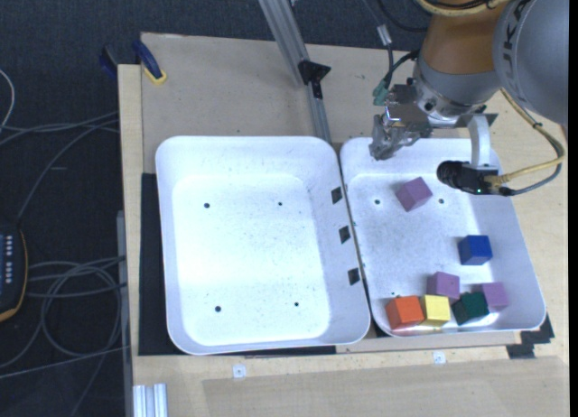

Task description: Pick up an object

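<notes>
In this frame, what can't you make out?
- Hand: small and dark at the right bin's far rim; its grip state is unreadable.
- Arm: cut off by the top and right edges.
- Green block: partly hidden behind the yellow block.

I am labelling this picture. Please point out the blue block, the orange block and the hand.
blue block (474, 249), camera view, middle of its top face
orange block (405, 310), camera view, middle of its top face
hand (390, 142), camera view, between its fingertips

A pale wooden bench (235, 90) stands on dark carpet (54, 9); loose grey cables (54, 271) trail at left.
</notes>
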Available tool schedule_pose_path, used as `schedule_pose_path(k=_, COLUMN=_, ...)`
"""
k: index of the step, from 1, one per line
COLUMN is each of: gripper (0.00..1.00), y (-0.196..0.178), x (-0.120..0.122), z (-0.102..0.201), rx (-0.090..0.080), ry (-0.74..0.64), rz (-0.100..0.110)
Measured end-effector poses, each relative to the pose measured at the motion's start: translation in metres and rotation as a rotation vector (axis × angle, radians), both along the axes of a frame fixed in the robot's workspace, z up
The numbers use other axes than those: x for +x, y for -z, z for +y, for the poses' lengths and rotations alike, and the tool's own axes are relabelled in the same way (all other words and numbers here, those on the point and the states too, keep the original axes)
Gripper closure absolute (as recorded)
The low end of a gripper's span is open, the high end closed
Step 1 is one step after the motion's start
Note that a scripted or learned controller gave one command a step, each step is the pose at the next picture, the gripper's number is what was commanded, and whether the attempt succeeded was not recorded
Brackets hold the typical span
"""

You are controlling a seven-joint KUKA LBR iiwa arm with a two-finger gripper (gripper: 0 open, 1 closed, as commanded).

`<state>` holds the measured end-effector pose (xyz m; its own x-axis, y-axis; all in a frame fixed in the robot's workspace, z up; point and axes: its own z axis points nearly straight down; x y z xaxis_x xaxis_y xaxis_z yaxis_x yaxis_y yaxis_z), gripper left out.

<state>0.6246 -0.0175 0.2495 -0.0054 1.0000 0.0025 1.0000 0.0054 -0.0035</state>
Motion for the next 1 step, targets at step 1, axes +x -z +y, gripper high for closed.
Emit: schedule_pose_path(k=1, gripper=1.0, y=0.0112, x=-0.0149, z=0.0556, rx=0.001, ry=-0.001, rz=0.0)
